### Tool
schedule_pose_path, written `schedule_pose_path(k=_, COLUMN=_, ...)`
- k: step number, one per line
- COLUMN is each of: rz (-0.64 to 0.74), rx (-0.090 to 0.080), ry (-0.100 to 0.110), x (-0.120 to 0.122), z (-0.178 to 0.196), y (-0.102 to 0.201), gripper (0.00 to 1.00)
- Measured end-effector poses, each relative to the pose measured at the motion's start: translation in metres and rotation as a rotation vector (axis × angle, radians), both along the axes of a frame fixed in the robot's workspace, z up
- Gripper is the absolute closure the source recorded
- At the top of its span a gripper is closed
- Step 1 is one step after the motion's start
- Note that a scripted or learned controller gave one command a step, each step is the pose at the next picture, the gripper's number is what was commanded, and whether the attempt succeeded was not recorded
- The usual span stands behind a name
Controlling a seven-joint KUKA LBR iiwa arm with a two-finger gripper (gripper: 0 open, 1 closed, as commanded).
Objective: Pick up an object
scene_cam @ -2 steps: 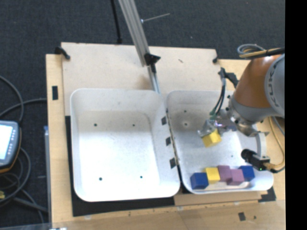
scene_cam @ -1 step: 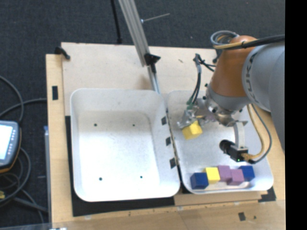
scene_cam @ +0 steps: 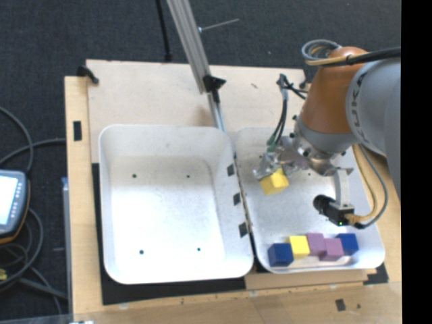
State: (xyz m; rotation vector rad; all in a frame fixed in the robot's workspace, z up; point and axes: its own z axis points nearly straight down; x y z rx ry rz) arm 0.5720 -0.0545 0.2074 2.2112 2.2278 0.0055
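We take the right-hand shallow white plastic bin (scene_cam: 260, 252) as our landmark. The grey arm with the orange band (scene_cam: 334, 106) comes in over its far right corner, and the metal two-finger tool (scene_cam: 272, 173) hangs over the bin's upper left part, close to the wall shared with the neighbour bin. A small yellow cube (scene_cam: 275, 181) sits at the tool tip, tilted and seemingly raised off the bin floor; we see the tool clamped on the yellow cube, fingers pressed to its upper sides. Along the bin's near wall we count a row of blocks, each touching or just beside the next: a dark blue cube (scene_cam: 280, 254) at the left end, then a second yellow block (scene_cam: 299, 246), then a purple-pink block (scene_cam: 325, 245), then a smaller blue block (scene_cam: 348, 242) at the right end. A black cylindrical fitting with cable (scene_cam: 332, 210) hangs off the arm over the bin's right part, between the tool and the block row. Left of our landmark bin, touching it, lies the other shallow white bin (scene_cam: 108, 147). Both rest on the light wooden bench (scene_cam: 135, 90). Beyond the landmark bin's far left corner a slanted aluminium rail (scene_cam: 189, 32) rises. Well left of everything, off the bench, a handheld pendant with screen (scene_cam: 11, 201) lies on dark carpet.
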Motion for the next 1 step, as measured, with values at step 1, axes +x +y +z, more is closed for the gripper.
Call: schedule_pose_path(k=1, rz=0.000, rx=0.001, ry=0.005, x=-0.0061, z=-0.0114, y=0.0670, gripper=1.00)
